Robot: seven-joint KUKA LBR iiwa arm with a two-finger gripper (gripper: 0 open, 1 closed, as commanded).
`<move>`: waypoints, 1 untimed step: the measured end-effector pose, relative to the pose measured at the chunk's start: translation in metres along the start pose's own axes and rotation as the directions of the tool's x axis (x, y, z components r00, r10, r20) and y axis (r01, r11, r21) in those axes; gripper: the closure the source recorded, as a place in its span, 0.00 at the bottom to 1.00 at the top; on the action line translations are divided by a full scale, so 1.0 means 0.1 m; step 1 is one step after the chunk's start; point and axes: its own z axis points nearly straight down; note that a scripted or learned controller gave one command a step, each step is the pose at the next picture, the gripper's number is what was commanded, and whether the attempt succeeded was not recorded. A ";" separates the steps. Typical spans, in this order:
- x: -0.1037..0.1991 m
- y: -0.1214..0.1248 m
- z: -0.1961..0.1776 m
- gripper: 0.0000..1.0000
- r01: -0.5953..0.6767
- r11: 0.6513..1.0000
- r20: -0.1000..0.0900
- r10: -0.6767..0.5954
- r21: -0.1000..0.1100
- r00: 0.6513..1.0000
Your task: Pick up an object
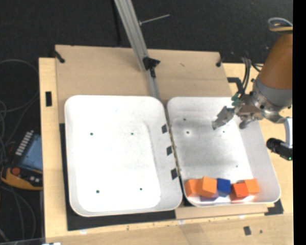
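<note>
Counter [107, 75]: bare wood board, carrying two white bins side by side on dark floor.
Left bin [117, 152]: white, shallow.
Right bin [214, 147]: blocks gathered along its near wall.
Arm [275, 70]: over right bin's far right corner.
Pincer [231, 117]: fingers apart, holding nothing, well apart from blocks.
Orange blocks [201, 187]: flanking the blue one.
Blue block [223, 186]: between orange blocks.

Grey arm [275, 93] banded in broad orange above the wrist, thin dark cables alongside, ending in a pale metal claw [232, 119].
</note>
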 end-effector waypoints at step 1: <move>-0.18 0.13 0.59 0.00 -0.002 1.000 0.002 0.002 0.007 1.000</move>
